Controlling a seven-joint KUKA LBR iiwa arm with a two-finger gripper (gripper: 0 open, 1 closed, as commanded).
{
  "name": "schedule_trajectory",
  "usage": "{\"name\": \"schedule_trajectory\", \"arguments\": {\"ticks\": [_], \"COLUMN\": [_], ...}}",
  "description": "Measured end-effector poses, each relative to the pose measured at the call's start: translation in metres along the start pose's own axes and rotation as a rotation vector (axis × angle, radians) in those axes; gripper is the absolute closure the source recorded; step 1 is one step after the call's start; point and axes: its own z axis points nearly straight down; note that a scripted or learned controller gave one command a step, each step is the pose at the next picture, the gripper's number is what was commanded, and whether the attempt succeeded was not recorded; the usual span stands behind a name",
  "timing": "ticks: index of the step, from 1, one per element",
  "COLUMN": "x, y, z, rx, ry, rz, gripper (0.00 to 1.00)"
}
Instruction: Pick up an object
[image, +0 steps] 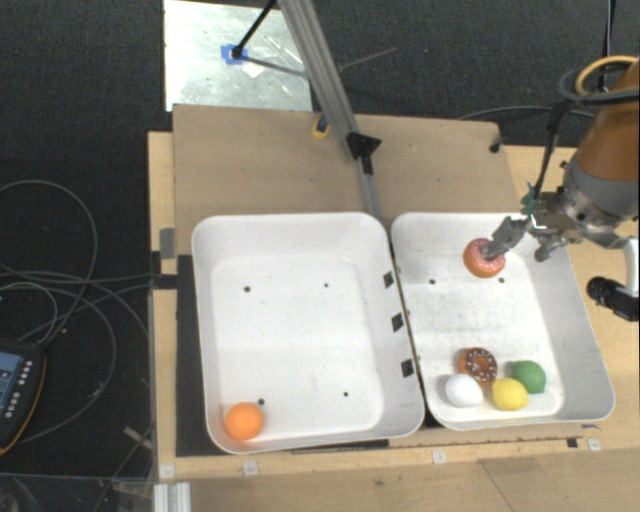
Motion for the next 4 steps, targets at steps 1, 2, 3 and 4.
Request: {"name": "schedule_trajectory", "arguments": {"ticks": [1,2,3,4], "x": [0.0,0.003,0.005,0.004], "y": [0.001,-0.004,-0.014,-0.012], "z": [-0.002,0.041,0.097,0.142], "rx": [-0.004,0.0,0.001,-0.007], "ry": [-0.001,-0.001,0.0,-0.002], "rz": [0.0,0.003,0.005,0.006], "gripper": [0.0,0.0,0.0,0.0]}}
